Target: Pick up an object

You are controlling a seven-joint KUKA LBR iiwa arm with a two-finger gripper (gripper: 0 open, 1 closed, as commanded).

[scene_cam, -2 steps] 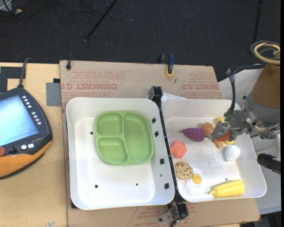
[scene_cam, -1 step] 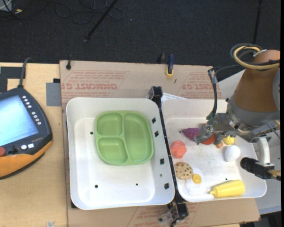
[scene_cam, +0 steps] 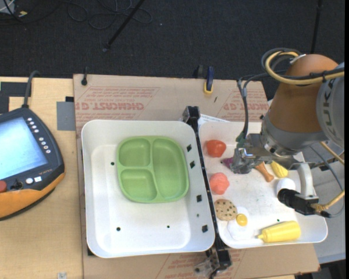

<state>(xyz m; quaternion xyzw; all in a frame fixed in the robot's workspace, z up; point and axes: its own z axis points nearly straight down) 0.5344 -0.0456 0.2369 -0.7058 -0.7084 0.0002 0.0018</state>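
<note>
the two bins (scene_cam: 99, 156) are white. the divided plate (scene_cam: 152, 169) in the left bin is light green. in the right bin, the tomato (scene_cam: 215, 148) is red and the round fruit (scene_cam: 219, 183) is pink-red. the cookie (scene_cam: 225, 209) is brown with dark dots. the fried egg (scene_cam: 239, 225) is white with a yellow middle. the bottle (scene_cam: 278, 232) is yellow. the arm (scene_cam: 299, 103) is grey with an orange band. the end effector (scene_cam: 241, 163) is dark grey. the desk (scene_cam: 46, 225) is light brown. the tablet (scene_cam: 17, 158) is grey and orange with a pale blue screen.
</note>
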